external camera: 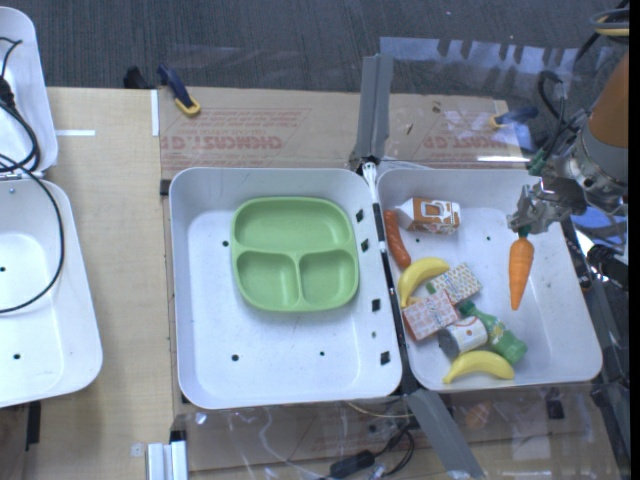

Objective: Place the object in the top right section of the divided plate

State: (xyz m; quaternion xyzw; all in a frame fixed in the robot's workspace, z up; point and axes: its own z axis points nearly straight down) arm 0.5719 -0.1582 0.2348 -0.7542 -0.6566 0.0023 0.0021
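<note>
Hanging carrot (520, 271), top pinched between fingers (524, 222)

Setting: robotics lab bench. Evidence: two shallow white bins, left bin (200, 298) and right bin (560, 368), sit side by side, bolted through their floors, on a wooden bench top (100, 128). Brown cardboard sheet (260, 133) with reversed print lies behind the left bin. Clear plastic sheeting (450, 73) stands behind the right bin. Black cables (30, 148) loop over a white tray (40, 298) left of the left bin. Dark carpet (250, 18) beyond the bench. Grey metal struts (375, 108) meet between the bins.
</note>
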